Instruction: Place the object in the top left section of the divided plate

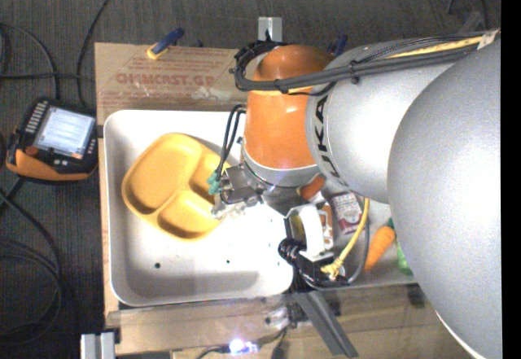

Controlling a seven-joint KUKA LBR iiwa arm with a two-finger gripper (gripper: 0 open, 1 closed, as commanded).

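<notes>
A yellow divided plate lies tilted in the left white bin, toward its upper left. Its large section faces up-left and two smaller sections lie along its lower right side. My gripper hangs at the plate's right rim, over the lower right section, under the orange wrist band. What it carries, if anything, is hidden by the wrist. An orange carrot lies in the right bin, partly under the arm.
The grey arm covers most of the right bin. Beside the carrot are a red and white packet and something green. A teach pendant sits off the bench to the left. Cardboard lies behind the bins.
</notes>
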